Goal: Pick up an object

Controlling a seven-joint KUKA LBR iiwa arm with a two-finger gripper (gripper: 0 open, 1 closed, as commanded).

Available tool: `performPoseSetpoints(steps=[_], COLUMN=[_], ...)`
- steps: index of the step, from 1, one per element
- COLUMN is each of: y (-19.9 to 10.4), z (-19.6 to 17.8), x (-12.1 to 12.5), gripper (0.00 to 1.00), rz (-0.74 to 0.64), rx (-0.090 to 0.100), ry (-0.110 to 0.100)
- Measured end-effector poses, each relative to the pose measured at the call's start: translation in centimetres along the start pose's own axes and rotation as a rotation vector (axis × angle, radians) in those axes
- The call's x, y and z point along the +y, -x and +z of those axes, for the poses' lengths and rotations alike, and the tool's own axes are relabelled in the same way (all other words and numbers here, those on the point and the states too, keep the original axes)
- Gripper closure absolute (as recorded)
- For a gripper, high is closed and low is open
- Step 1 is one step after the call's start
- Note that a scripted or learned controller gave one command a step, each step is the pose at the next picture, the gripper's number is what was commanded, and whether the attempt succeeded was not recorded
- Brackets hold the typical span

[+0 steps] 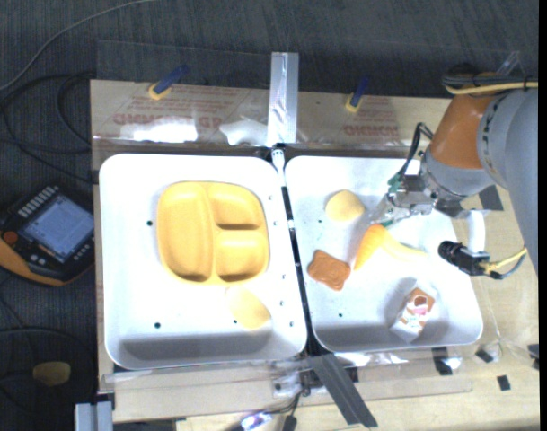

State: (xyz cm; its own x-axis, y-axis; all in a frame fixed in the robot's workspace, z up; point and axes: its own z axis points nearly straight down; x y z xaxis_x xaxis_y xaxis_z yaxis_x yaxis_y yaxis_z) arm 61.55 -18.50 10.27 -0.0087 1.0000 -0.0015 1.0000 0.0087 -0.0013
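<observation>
The camera view looks down at a slant on two shallow white bins set side by side on a bench, the left bin point(120, 268) and the right bin point(453, 326), with a dark divider between them. The grey arm with its orange band point(459, 137) reaches in from the right, and its two-finger gripper point(401, 203) hangs over the upper middle of the right bin. Whether it is spread or pressed together cannot be told from here, and nothing is seen held in it

In the right bin a pale yellow rounded lump point(344, 206) lies near the top left, just left of the gripper. Below the gripper lies an orange cone-shaped piece with a pale yellow end point(377, 244), tilted, its upper tip close under the gripper. Just beside its lower end sits a brown-orange squarish block point(328, 269). Well apart, near the bottom right corner, rests a small white carton with a red and brown picture point(414, 311)

In the left bin a yellow plastic tray with three compartments point(212, 232) takes up the middle, and a pale yellow rounded piece point(250, 310) lies just below its lower right corner

On the dark floor left of the bench lies an orange and black handheld control pendant point(41, 236)
</observation>
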Motion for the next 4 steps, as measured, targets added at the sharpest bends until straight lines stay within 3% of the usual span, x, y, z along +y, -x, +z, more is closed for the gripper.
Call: performPoseSetpoints(steps=[1,2,3,4], y=[-7.7,-8.8,-9.3,-8.6], z=[-13.9,-18.7,-22.6,-13.3], x=[2.8,-4.2,-1.2,-0.5], gripper=[1.00,1.00,1.00,1.00], rz=[0.027,-0.004,0.043,-0.102], rx=[-0.001,0.001,0.000,0.000], ry=[0.000,-0.001,0.000,-0.001])
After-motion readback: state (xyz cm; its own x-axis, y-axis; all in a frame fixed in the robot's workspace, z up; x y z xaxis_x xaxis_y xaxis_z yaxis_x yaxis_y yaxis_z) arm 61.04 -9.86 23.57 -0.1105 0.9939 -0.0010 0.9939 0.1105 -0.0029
